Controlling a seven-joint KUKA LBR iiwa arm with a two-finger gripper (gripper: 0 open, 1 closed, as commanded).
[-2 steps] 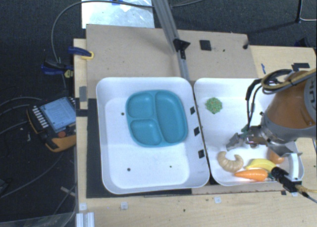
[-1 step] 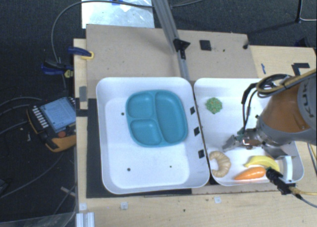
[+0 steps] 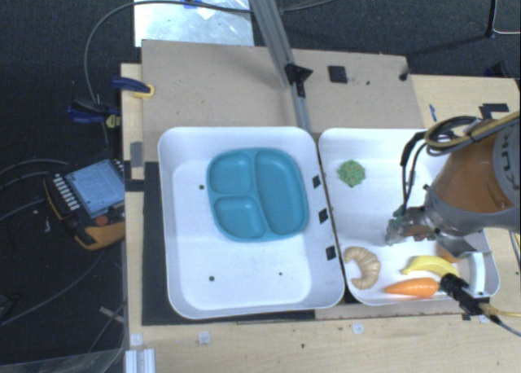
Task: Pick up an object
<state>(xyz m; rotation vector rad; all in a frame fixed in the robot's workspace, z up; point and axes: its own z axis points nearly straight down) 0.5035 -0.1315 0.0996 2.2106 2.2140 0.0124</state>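
The arm [image 3: 476,188] reaches in from the right over the right bin [image 3: 366,151]. Its gripper [image 3: 400,231] hangs low above the bin floor; whether it is apart or together I cannot tell. Near the bin's front edge lie a croissant [image 3: 364,265], a banana [image 3: 430,265] and a carrot [image 3: 411,287]. A green broccoli piece [image 3: 352,173] sits further back. The left bin [image 3: 183,282] holds a blue 3-compartment plate [image 3: 258,193].
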